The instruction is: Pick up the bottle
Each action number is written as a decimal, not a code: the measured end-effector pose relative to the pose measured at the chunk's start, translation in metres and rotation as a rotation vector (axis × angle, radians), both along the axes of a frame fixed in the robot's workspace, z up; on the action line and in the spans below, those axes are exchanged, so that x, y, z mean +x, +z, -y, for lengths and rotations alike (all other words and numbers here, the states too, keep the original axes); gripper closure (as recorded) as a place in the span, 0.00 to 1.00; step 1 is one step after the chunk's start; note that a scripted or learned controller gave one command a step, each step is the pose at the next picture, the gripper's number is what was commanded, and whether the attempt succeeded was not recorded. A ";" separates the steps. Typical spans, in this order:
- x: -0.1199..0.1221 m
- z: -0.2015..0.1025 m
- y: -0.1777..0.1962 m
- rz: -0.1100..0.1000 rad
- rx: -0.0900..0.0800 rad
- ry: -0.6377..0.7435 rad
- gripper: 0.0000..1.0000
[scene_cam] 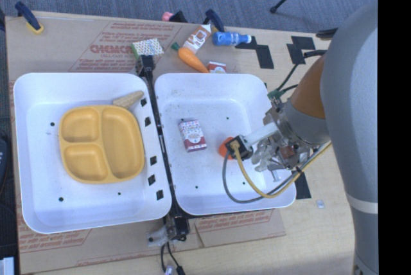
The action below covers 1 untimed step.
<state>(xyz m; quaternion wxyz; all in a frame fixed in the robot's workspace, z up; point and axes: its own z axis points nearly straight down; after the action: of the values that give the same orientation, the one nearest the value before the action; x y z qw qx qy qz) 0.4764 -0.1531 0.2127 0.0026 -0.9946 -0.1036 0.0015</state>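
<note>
The bottle point(196, 40) lies on its side, out on the cardboard behind the two bins, just beyond the back rim of the right-hand one. It's a small thing, white-bodied with an orange-brown label, and it's angled so one end points up toward the far edge and the other down toward the bin. The lower end sits right beside an orange carrot-like toy; whether the two touch can't be made out. Nothing grips it.
</note>
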 end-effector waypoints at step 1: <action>-0.001 0.045 -0.067 -0.002 0.000 0.020 1.00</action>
<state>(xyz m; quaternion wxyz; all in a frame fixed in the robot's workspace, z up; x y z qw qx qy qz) 0.4753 -0.1985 0.1462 0.0025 -0.9935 -0.1134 0.0024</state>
